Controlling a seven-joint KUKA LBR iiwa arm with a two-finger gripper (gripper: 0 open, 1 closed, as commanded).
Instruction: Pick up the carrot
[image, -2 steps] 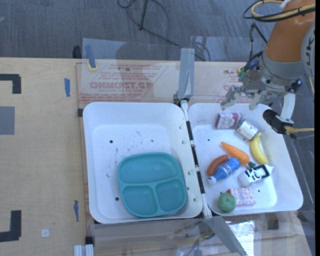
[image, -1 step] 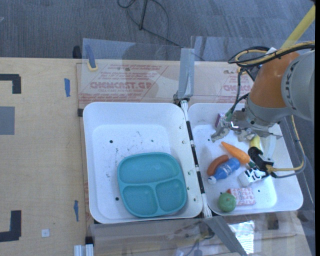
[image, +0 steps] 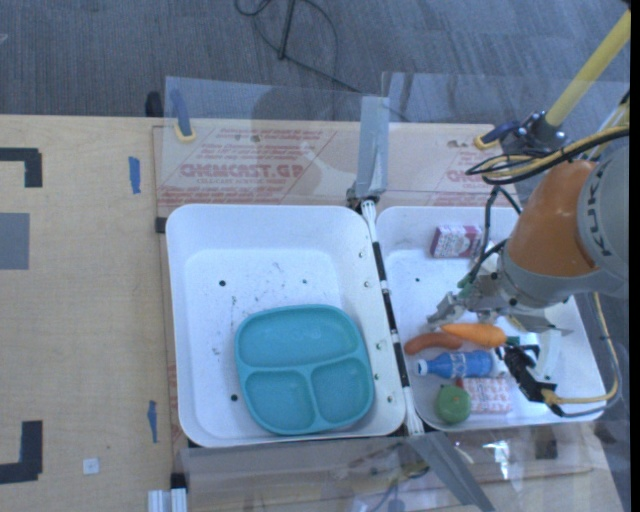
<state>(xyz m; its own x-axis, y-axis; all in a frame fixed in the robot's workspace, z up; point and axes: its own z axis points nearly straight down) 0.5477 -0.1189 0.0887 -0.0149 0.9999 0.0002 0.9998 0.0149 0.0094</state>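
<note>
The carrot (image: 476, 333) is orange with a small green tip at its right end. It lies flat in the middle of the right bin (image: 420, 262). My gripper (image: 466, 304) hangs low over that bin, directly behind the carrot and close to it. The grey metal of the gripper reaches down to the carrot's upper edge. Whether it touches the carrot cannot be told. The orange wrist band (image: 556, 232) covers the bin's right side.
A reddish sausage (image: 429, 343) lies against the carrot's left end. A blue bottle (image: 461, 365) sits in front of it, with a green round thing (image: 452, 402) and a printed packet (image: 490, 396) nearer. A pink box (image: 455, 240) stands at the back. The left bin holds a teal divided plate (image: 303, 368).
</note>
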